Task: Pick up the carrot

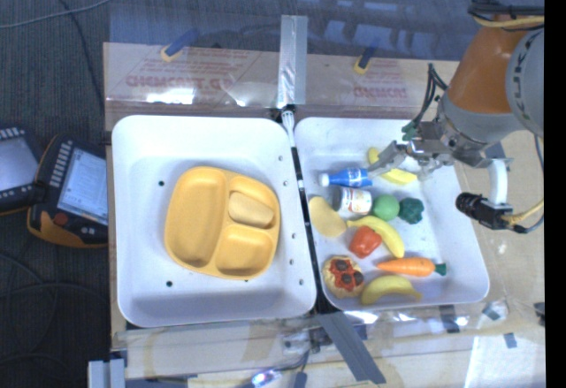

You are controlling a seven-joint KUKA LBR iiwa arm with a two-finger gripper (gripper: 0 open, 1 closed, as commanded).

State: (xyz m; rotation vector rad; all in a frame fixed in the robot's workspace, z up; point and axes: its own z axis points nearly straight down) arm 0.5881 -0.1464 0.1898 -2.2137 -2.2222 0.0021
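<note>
Gripper [414, 150] is seen hanging over the far part of the right bin [473, 276], with its fingers spread apart and nothing between them; a small yellow piece [395, 174] lies just beneath it but is not gripped. The task is judged to be at its start: the carrot [409, 267] has not yet been lifted and is found lying flat near the front edge of the right bin, well apart from the gripper, its green tip turned toward the bin's right wall. What is left is the whole of the approach, the closing on the carrot and the lift. Counted from the near edge of the desk outward, the right bin is seen to hold one banana [389, 289] and one round pizza-like toy [343, 274] at the front, the one carrot behind them, one red pepper [364, 241], a second banana [382, 230], one pale yellow piece [325, 218] by the left wall, one green ball [386, 207], one broccoli [410, 209], one small white jar [354, 199] and one blue-and-white bottle [347, 178]. One yellow divided plate [199, 201] is held in the left bin [133, 289]. Two bins are counted in all.
</note>
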